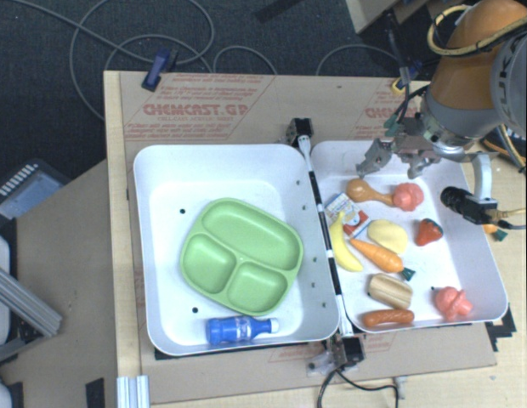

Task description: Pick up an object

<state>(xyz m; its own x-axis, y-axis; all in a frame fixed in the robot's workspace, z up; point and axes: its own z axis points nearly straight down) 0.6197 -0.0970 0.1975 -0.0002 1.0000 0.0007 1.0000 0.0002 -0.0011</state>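
The approach step is judged to be in hand: the gripper [394,161] is seen at the upper right of the frame, poised over the far end of the right bin [493,270], with nothing between its fingers. The fingers are spread apart, one toward the left and one toward the right, so the jaws are taken to be open. No object has yet been lifted.

The nearest candidates are found just below the gripper: a toy chicken drumstick [371,193] lying beside a pink toy [408,196]. For the next move, a descent onto one of these would be called for, with the fingers set astride it before being closed; the closeness of the two pieces could cause both to be nudged.

The right bin is crowded. Besides those two, a banana [342,249] is laid along its left wall, with a small printed packet [344,208] above it. A carrot [376,254] is placed next to a pale yellow piece [388,235], possibly a potato. A strawberry [428,231] is seen toward the right, a bread roll [389,291] and a sausage [386,318] near the lower edge, and another pink piece [450,301] at the lower right.

In the left bin [153,228] a green divided plate [240,255] is held at the centre, and a blue bottle [238,330] is laid on its side below it.
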